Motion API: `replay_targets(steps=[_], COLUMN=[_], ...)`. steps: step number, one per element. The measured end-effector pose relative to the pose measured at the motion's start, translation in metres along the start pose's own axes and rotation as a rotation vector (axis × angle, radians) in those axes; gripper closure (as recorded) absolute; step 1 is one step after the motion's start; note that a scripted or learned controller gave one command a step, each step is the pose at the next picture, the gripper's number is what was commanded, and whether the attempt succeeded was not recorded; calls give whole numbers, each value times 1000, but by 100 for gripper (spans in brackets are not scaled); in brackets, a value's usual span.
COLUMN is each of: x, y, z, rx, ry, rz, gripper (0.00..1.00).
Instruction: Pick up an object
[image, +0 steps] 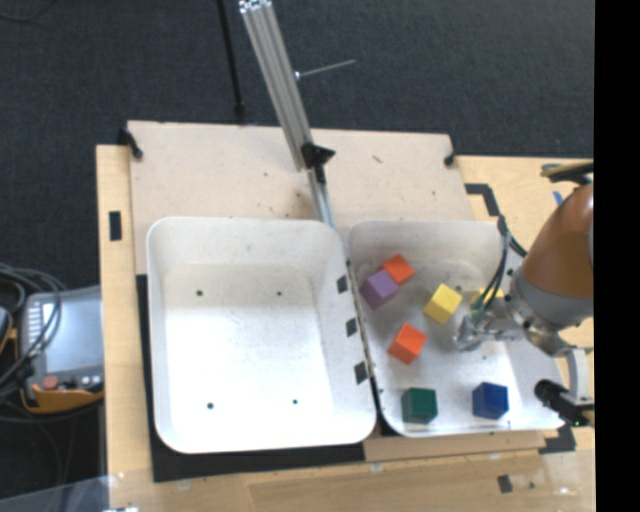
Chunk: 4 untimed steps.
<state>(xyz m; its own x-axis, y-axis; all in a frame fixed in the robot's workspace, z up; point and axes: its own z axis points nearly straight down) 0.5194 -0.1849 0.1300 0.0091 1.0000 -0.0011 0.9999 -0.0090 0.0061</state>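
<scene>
The right bin (430, 236) holds several small blocks: a purple one (379, 287) touching an orange one (399, 269), a yellow one (443, 303), a second orange one (407, 343), a green one (419, 405) and a blue one (490, 400). My gripper (470, 333) hangs low over the right bin, just right of the yellow block and above the blue one. I see no block between its tips. The orange-banded wrist (562, 255) reaches in from the right edge.
The left bin (165, 300) lies beside the right one. A slanted metal rail (285, 90) runs from the top down to the bins' shared edge. A grey box with cables (55, 345) sits off the bench at the left.
</scene>
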Motion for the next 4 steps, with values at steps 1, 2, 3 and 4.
replay_targets(steps=[1, 2, 3, 4], x=[0, -11, -12, 41], y=[5, 5, 7, 5], z=[-44, -91, -142, -129], rx=[0, -1, -2, 5], ry=[-1, -2, -2, 1], rz=[-14, -11, -13, -15], gripper=[100, 100, 100, 100])
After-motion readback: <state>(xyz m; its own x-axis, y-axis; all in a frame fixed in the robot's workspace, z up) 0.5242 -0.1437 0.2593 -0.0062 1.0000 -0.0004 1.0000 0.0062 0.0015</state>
